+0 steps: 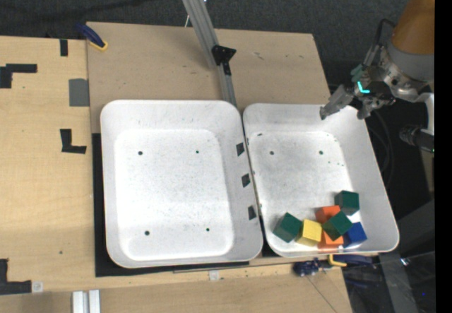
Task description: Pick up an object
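Bench w/ two shallow white plastic bins, arm at upper right.

Left white bin (pixel 113 163): bare floor is shown. Right white bin (pixel 296 163): small blocks are clustered in near right corner – dark green cube (pixel 287 226), yellow cube (pixel 311 231), orange block (pixel 328 218), second green cube (pixel 339 223), blue block (pixel 355 234), third green cube (pixel 347 200) just behind. Two-finger gripper (pixel 346 101) is seen above far right rim of right bin, well apart from blocks; nothing is held betw. fingers; open or closed can't be told. Grey metal pole (pixel 201 15) is slanted over bench, behind bins.
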You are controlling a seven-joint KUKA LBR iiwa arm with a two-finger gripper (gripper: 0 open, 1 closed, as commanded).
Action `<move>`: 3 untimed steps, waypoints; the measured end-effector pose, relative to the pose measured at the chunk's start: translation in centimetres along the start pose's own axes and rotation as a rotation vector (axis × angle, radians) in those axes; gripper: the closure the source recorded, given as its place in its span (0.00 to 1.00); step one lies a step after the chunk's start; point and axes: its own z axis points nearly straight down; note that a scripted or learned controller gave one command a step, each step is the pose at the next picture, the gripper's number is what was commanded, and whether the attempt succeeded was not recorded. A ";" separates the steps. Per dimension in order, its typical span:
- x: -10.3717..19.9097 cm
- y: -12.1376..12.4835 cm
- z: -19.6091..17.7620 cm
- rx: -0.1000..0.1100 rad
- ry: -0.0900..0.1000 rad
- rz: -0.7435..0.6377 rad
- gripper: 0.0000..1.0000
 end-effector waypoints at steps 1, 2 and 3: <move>0.0 0.1 -0.3 -0.004 -0.002 -0.001 0.00; 0.6 0.1 4.2 0.000 -0.002 -0.001 0.00; 0.2 -0.9 9.8 0.002 -0.001 0.000 0.00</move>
